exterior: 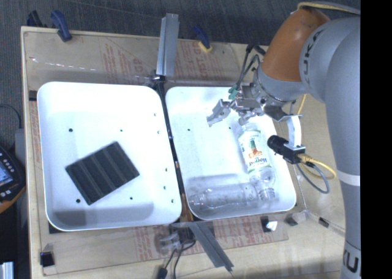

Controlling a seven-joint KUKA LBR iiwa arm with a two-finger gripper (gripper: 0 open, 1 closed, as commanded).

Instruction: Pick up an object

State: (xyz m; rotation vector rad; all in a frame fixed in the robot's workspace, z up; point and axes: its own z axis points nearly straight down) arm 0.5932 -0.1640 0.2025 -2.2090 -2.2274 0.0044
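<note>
- The pincer (236,111) hangs over the far part of the right bin (199,149), with the grey arm (331,57) and its orange band reaching in from the right.
- A small bottle with a white label (254,152) lies just near of the pincer – whether they touch cannot be told.
- A clear plastic bottle (229,195) lies along that bin's near wall.
- In the left bin (61,103) a dark ribbed slab (102,171) lies flat, turned at a slant.
- Blue clamps (60,25) grip the tabletop's far edge.
</note>
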